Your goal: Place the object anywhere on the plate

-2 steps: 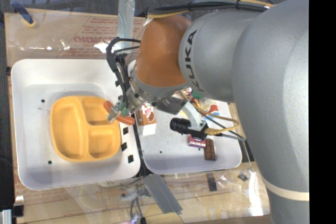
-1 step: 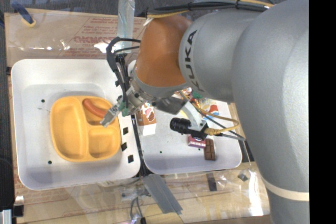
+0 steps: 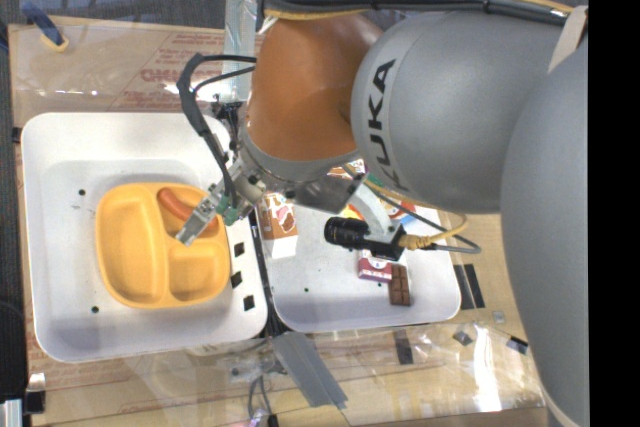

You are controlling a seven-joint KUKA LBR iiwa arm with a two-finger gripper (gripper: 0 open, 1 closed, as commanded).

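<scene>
The claw (image 3: 197, 223) hangs low over the yellow plate (image 3: 130, 255), its tip above the plate's right-hand side as the camera sees it. From up here I cannot tell whether it is apart or closed, because the wrist hardware crowds the view. The task's thing, an orange-red object (image 3: 172, 200) with rounded ends, lies in the upper right compartment of the plate, just beside the claw's tip and partly tucked under it. I can't make out whether the two touch, and nothing shows the object being gripped. The plate is divided by raised ridges and sits inside the left bin (image 3: 50, 215), toward that bin's middle, with bare white floor around it. The arm (image 3: 440, 115) comes in from the right, big and grey, and its orange band (image 3: 300, 85) sits above the seam where the two bins meet, hiding much of the right bin (image 3: 330, 300). In what shows of that bin, a small brown-and-white carton (image 3: 281, 216) sits close to the left wall. Further right, a pink packet (image 3: 375, 267) lies just beside a chocolate bar (image 3: 400, 288), the bar nearer the lower rim. Both bins rest on a cardboard sheet (image 3: 100, 45) covered in clear, glossy plastic.
</scene>
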